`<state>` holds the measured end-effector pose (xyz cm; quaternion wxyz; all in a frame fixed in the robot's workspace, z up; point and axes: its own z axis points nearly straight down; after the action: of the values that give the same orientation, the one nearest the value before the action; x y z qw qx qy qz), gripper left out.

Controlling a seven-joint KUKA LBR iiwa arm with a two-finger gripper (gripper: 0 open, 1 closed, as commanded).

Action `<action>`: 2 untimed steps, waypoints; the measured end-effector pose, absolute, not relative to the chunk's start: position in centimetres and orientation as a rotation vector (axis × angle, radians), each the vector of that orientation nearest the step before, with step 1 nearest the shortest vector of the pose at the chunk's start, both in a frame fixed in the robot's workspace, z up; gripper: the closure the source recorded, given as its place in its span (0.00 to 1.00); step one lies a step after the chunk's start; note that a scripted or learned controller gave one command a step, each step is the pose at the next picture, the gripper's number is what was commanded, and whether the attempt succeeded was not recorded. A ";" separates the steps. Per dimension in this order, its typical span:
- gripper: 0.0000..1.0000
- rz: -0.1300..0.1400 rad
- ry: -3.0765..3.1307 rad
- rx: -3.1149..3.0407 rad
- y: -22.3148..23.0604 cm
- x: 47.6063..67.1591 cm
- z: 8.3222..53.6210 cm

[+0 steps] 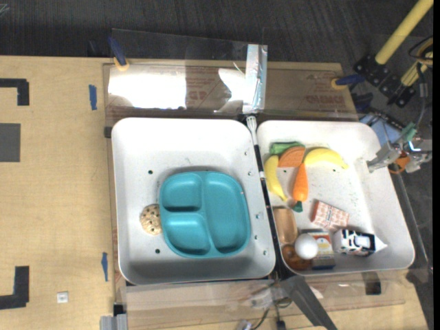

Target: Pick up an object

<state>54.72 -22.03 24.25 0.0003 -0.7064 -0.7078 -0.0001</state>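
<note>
The right bin (385, 205) holds several toy foods. A yellow banana (324, 158) lies at the back beside an orange carrot (300, 181) and a second yellow piece (273, 177). A green and orange item (289, 152) sits at the back left. Nearer the front are a red-and-white packet (331, 214), a white ball (306, 247) and a blue-and-white object (355, 241). My gripper (385, 159) shows small and partly hidden at the right bin's right rim, apart from all the objects, with an orange part just behind it.
The left bin (130, 150) carries a teal divided plate (203, 212) with a cookie (150, 219) beside its left edge. A clear plastic sheet (185, 81) stands behind the bins. A yellow pole (405, 23) and cables crowd the far right.
</note>
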 end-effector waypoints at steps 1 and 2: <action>0.00 0.007 -2.121 -2.306 -13.6 50.6 11.5; 0.00 -0.007 -2.492 -1.948 -11.6 50.7 9.3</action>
<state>50.71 -11.63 9.32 -0.0106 -0.6159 -0.7878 -0.0023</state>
